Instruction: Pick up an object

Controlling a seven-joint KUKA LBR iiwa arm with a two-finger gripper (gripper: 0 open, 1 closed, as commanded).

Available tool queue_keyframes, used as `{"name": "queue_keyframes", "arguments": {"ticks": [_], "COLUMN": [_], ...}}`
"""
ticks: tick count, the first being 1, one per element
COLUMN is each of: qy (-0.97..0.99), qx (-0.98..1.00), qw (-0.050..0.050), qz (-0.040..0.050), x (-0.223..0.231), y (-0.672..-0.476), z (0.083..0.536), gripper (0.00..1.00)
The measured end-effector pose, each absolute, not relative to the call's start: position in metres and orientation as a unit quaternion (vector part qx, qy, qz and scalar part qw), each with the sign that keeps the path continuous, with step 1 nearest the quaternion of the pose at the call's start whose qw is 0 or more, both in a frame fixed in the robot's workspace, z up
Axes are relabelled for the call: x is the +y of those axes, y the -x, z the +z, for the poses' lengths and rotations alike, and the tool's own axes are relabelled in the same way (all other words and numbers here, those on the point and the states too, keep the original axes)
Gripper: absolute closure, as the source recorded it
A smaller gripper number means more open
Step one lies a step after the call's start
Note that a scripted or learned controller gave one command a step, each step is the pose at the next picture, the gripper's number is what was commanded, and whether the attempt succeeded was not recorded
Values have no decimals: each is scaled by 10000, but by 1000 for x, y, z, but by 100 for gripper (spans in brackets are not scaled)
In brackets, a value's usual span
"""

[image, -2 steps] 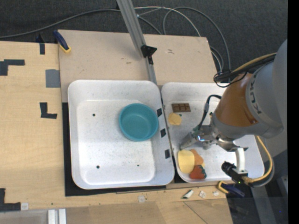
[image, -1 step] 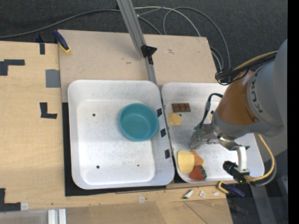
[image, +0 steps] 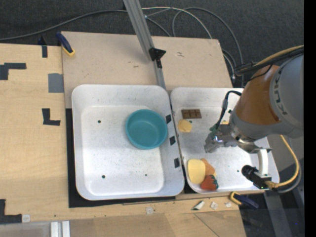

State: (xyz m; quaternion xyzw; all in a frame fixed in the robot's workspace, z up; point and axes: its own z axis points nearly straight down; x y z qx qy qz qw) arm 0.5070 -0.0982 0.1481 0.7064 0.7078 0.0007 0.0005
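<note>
The right bin (image: 232,181) holds a brown chocolate bar (image: 191,114) near its back, a small pale yellow piece (image: 184,126) just below that, and at the front a yellow block (image: 196,170) with an orange piece (image: 209,169) and a red strawberry (image: 209,183) against it. My gripper (image: 213,143) hangs low over the middle of the right bin, to the right of the pale yellow piece and above the yellow block. Nothing shows between its fingers. The orange-banded wrist hides the bin's right side.
A teal bowl (image: 146,128) sits in the left bin (image: 94,181) near its right wall. A grey metal pole (image: 141,28) slants down to the divider between the bins. Cables lie behind the bench at the back right.
</note>
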Motion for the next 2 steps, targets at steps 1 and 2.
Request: {"name": "queue_keyframes", "arguments": {"ticks": [1, 2], "qy": [-7065, -7046], "qx": [7077, 7096], "qw": [13, -9], "qz": [9, 8], "x": [-98, -44], "y": [-508, -514], "z": [200, 213], "gripper": [100, 100]}}
